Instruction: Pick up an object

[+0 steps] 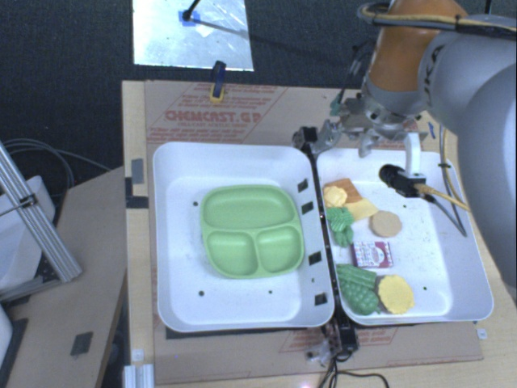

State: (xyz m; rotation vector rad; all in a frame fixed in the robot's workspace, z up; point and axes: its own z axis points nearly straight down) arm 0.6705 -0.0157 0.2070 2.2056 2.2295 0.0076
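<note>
Yellow slice (396,294) lies just in front of the red box (372,255) in the right bin (460,281). That box looks light and stiff, so grip its flat sides. Pincer (352,136) hangs well beyond the box, and I cannot tell whether it is open.

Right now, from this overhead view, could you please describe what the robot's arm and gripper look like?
The arm is thick, rounded and smooth, grey with a glossy orange band above the wrist. Dark cables loop over the top of that band. The gripper beneath is a small, angular assembly of silvery metal with dark parts.
</note>
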